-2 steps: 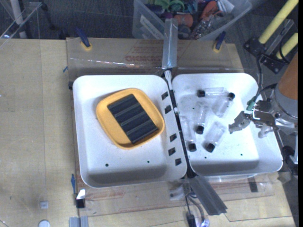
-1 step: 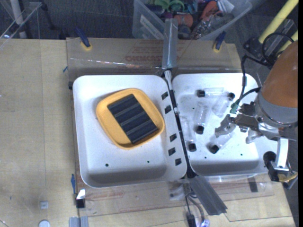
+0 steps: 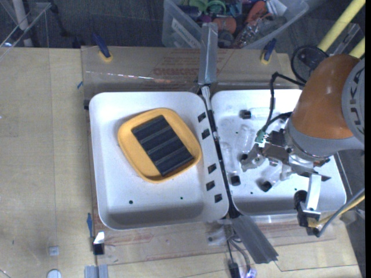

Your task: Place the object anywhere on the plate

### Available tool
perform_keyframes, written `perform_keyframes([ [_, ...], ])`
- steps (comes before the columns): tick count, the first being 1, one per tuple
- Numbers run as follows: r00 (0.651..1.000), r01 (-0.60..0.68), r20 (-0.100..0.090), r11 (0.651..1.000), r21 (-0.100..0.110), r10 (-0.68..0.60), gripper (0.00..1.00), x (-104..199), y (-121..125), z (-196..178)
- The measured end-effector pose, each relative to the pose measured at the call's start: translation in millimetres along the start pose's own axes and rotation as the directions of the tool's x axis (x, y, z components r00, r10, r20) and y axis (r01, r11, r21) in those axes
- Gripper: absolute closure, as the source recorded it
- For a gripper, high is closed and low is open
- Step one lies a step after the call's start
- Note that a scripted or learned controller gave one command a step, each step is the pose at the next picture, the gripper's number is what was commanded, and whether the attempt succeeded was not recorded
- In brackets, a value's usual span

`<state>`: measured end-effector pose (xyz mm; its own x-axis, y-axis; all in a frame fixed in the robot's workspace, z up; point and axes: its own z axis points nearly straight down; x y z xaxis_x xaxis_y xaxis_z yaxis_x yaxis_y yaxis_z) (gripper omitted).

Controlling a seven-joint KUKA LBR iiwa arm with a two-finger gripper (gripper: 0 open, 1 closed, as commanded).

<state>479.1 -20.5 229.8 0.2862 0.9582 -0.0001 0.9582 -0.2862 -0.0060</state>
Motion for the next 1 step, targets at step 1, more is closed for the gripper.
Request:
perform_keyframes([
  [1, 0.999, -0.048, 0.0, 0.999, -0.005, 0.048, 0.0, 27.1, -7.8, -9.2],
])
